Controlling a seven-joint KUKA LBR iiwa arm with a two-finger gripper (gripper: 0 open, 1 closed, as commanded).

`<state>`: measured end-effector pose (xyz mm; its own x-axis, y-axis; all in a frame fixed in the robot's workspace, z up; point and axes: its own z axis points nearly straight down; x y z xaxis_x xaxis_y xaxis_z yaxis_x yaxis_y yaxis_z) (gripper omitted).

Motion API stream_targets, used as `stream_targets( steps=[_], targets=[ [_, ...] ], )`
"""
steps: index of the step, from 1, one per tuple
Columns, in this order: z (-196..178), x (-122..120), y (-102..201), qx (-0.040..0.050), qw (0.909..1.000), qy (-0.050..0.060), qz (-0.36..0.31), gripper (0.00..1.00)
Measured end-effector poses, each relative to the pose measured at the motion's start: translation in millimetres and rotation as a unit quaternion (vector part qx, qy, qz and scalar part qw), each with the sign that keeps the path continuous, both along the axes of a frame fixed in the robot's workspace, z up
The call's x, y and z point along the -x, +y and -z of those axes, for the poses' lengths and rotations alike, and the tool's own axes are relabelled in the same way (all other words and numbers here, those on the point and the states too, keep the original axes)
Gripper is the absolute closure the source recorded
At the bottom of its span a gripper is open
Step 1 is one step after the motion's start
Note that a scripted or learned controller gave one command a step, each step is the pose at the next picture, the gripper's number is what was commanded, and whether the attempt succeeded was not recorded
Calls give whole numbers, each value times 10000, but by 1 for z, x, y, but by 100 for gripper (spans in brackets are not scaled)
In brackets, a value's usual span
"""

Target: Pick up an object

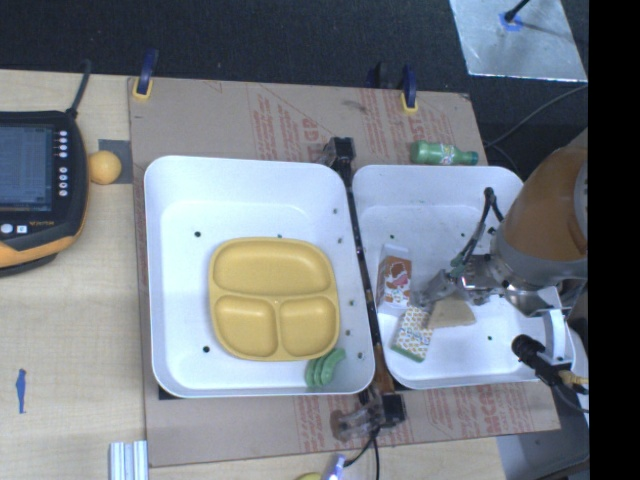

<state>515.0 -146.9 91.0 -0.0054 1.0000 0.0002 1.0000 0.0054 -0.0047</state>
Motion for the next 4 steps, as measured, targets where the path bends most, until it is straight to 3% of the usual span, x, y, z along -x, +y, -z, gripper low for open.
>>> stream_targets(
  steps=[1, 2, 3, 4],
  targets=[
    [-1, -19, -4, 3, 10000, -11, 0, 0],
    [-22, -112, -65, 2, 10000, -23, 10, 0],
    [-62, -58, 33, -1, 10000, -8, -6, 0],
    [-21, 5, -32, 6, 10000, -2, 12, 0]
  ],
)
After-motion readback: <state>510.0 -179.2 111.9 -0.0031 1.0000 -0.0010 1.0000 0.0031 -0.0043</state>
